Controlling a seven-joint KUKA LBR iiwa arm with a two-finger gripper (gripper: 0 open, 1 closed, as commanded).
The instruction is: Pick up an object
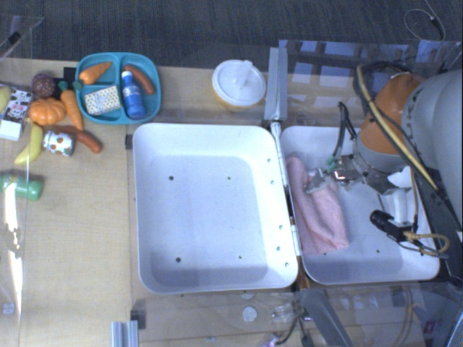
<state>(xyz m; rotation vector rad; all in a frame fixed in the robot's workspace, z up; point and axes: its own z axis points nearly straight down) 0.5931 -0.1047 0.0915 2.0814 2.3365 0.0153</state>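
Now the claw (323,178) hovered over the pink cloth (317,207) in the right bin (376,266); its opening couldn't be told. Soft, light, floppy — best pinched at a mid-fold.

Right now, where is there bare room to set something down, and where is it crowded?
The left bin has an open floor from wall to wall. In the right bin, the pink cloth lines the left wall and the gripper works above it; a bare strip remains along the front.

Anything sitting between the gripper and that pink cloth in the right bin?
Nothing. In the camera view the gripper is right at the upper part of the pink cloth, which lies along the right bin's left wall.
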